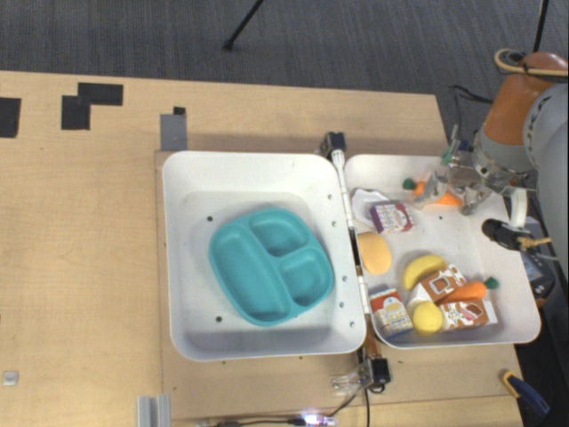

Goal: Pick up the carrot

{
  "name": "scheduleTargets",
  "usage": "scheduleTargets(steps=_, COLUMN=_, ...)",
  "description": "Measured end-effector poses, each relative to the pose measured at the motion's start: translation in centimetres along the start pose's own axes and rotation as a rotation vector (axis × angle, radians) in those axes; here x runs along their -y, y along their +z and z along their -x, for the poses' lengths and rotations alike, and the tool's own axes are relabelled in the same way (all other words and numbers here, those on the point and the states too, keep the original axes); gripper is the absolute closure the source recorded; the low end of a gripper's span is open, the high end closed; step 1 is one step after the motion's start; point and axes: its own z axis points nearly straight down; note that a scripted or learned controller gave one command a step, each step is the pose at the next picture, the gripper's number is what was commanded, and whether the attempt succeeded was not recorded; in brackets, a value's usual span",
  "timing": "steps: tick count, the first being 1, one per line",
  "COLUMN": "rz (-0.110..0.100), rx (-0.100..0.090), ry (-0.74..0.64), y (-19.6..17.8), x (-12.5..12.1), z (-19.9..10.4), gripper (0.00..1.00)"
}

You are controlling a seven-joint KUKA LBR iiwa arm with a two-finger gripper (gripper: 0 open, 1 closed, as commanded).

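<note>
Teal tray (267,269) in a white bin (191,327); orange carrot (468,291), yellow banana (421,268)

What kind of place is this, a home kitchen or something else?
Most likely a robotics lab, not a kitchen. A wooden bench bears two white bins, one holding a teal tray, the other toy food such as a carrot. The gripper reaches in over grey carpet.
</note>
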Motion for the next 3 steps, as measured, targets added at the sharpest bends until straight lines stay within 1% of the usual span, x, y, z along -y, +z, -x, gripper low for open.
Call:
scheduleTargets(steps=1, rz=0.009, rx=0.008, ry=-0.006, y=-0.93, x=-0.15, z=0.05, gripper=1.00)
scheduleTargets(steps=2, rz=0.009, rx=0.009, ry=-0.007, y=-0.93, x=-0.17, z=0.03, gripper=0.00)
scheduleTargets(steps=3, rz=0.011, rx=0.010, ry=-0.012, y=-1.91, x=-0.28, z=-0.11, gripper=1.00)
